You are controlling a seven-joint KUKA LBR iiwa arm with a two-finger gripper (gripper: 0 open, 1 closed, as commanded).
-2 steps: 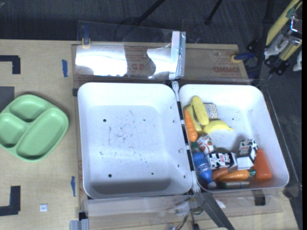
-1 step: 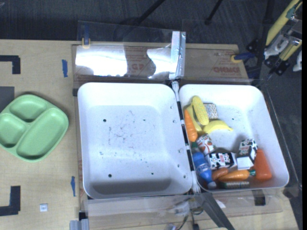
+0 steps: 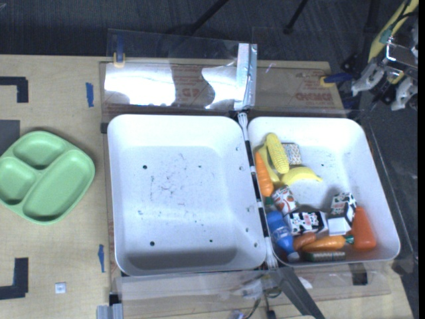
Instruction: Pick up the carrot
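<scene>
The gripper (image 3: 392, 78) hangs beyond the right bin's (image 3: 372, 151) far right corner; whether its jaws are wide or narrow I cannot tell. The carrot (image 3: 363, 229) lies inside that bin near its front right corner, well toward the viewer from the gripper, long axis running roughly front to back.

Pale wooden bench (image 3: 53, 78); dark floor (image 3: 166, 5) beyond it

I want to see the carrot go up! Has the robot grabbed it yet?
Not yet. Nothing looks done: the carrot lies in the right bin among other toy food. The gripper is up beyond the bin, holding nothing. Reaching, grabbing and lifting are all left.
</scene>
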